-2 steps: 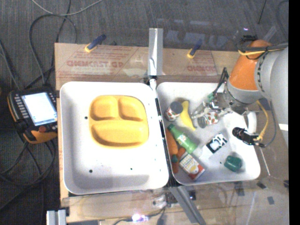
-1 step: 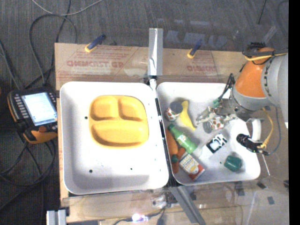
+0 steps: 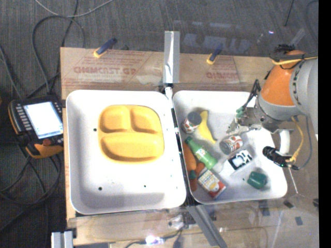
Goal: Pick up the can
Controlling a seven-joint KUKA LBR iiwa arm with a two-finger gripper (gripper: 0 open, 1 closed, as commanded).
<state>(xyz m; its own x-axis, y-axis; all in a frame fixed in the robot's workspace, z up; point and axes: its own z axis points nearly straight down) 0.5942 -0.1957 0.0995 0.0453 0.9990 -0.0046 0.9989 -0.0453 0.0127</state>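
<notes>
Metal fingers of the gripper (image 3: pixel 242 122) hung low in the right bin (image 3: pixel 279 190), beneath the grey wrist and its orange band; whether they were apart or together could not be told, since the wrist hid most of them from above. Just below and left of them lay a can (image 3: pixel 232 143) on its side, silver with a red-and-white label, close enough that the approach looked aimed at it, though nothing showed it held. A second can (image 3: pixel 192 121) stood nearer the bin's left wall, its grey top facing up, touching or nearly touching a yellow banana (image 3: pixel 206 128). Which can the task meant was not settled by the view; the nearer, tipped one seemed the likelier target, and a can lying down would probably roll if nudged.

Further out sat a black-and-white box (image 3: pixel 240 160), a dark green cup (image 3: pixel 257 179), a green bottle (image 3: pixel 202 153) lying diagonally, a carrot (image 3: pixel 190 159) beside it and a red-and-yellow carton (image 3: pixel 211 183). The clutter left little room for the fingers to straddle anything cleanly.

Across the divider, the left bin (image 3: pixel 83 190) held a yellow compartment tray (image 3: pixel 131 133). Beyond the bench a teach pendant (image 3: pixel 39 120) rested on the floor.
</notes>
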